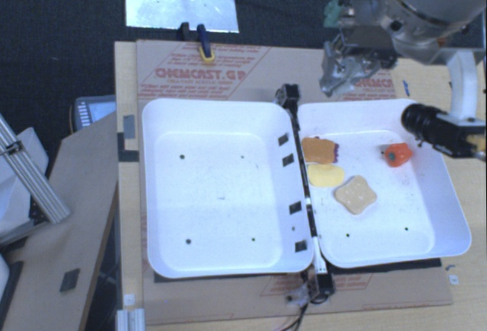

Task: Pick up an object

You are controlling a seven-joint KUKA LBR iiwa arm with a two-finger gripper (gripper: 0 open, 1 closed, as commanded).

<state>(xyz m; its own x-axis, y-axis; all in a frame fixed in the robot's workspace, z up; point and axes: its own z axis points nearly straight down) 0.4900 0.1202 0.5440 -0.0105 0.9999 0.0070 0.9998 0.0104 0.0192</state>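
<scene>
The right bin point(426, 238) holds several small objects: an orange-brown piece with a purple edge point(319, 150), a pale yellow flat piece point(326, 176), a tan toast-shaped piece point(355, 195) and a red-orange piece with a green tip point(396, 154). My gripper point(337, 83) hangs above the far rim of the right bin, back from all of them, with nothing seen between its fingers.
The left bin point(221, 185) lies beside the right one, joined by black clips along the shared rim point(293, 162). A black cylindrical device point(437, 128) juts over the right bin's far right edge. Cardboard lies under both bins.
</scene>
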